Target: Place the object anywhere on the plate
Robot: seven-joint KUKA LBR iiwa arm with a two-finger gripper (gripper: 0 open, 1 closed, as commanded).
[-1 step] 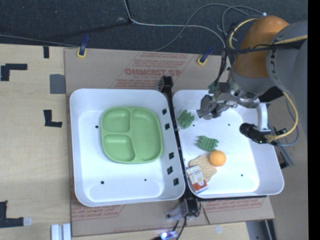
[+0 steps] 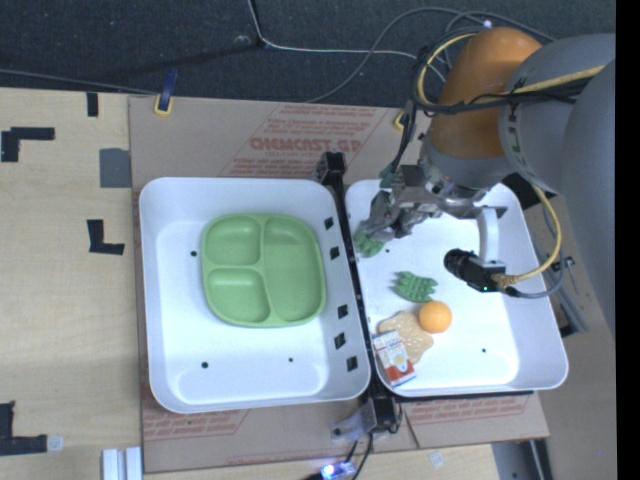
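Note:
A light green divided plate lies in the left bin. My gripper hangs over the left rim of the right bin, close to the divider between the bins. A small green object sits between its fingertips, and the gripper is shut on it. The plate lies to the left of the gripper and slightly nearer the camera, across the divider.
In the right bin lie a green leafy toy, an orange ball, a beige item and a red-and-white carton. A black cable fitting hangs off the arm above that bin.

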